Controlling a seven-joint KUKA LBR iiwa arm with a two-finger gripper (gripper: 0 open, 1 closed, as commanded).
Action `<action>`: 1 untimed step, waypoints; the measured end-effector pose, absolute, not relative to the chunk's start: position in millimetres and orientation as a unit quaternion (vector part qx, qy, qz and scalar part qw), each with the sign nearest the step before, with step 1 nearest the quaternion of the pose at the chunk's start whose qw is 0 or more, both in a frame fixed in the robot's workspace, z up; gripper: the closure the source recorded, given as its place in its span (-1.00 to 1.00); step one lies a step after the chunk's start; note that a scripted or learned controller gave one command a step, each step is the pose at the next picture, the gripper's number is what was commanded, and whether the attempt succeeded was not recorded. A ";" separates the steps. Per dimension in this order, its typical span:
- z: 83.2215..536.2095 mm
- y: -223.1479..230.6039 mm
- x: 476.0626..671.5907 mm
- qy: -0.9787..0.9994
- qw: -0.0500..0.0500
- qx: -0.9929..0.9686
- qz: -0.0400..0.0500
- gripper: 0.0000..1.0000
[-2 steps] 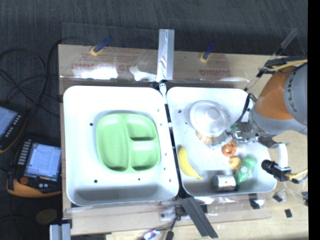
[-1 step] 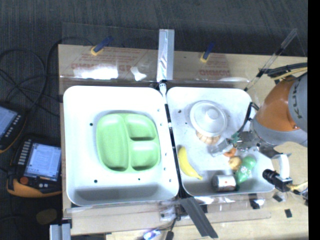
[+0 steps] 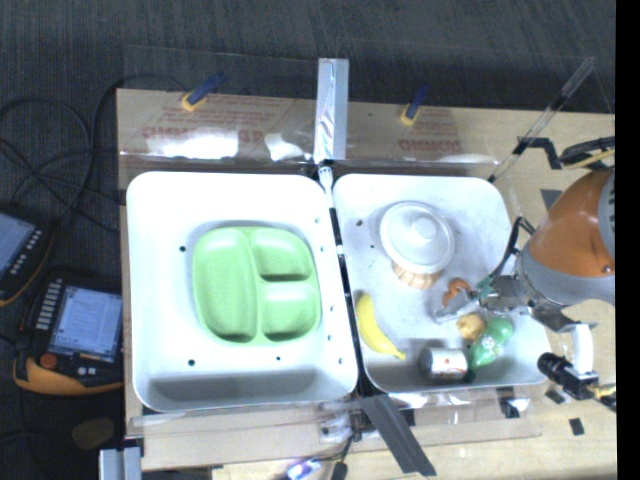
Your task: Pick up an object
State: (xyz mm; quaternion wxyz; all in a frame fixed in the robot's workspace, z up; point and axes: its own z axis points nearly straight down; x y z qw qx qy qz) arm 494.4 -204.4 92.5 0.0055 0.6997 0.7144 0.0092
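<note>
tool (image 3: 478, 306) low in right bin (image 3: 497, 205), among small orange piece (image 3: 456, 289), yellow item (image 3: 470, 324), green toy (image 3: 492, 338); grip state unclear, cannot tell

One fixed camera hangs above the bench (image 3: 470, 128) and looks down at a slant, far enough off to take in both white bins whole, with dark floor beyond the bench's far edge and to its left. The left bin (image 3: 150, 268) sits left of centre and the right bin (image 3: 490, 203) just beside it, their shared wall running near the middle of the frame. The arm (image 3: 575, 238) enters right of the right bin, cut off by the frame's edge.
</note>
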 end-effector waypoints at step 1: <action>100.3 -206.8 493.5 0.714 0.008 0.700 0.006 1.00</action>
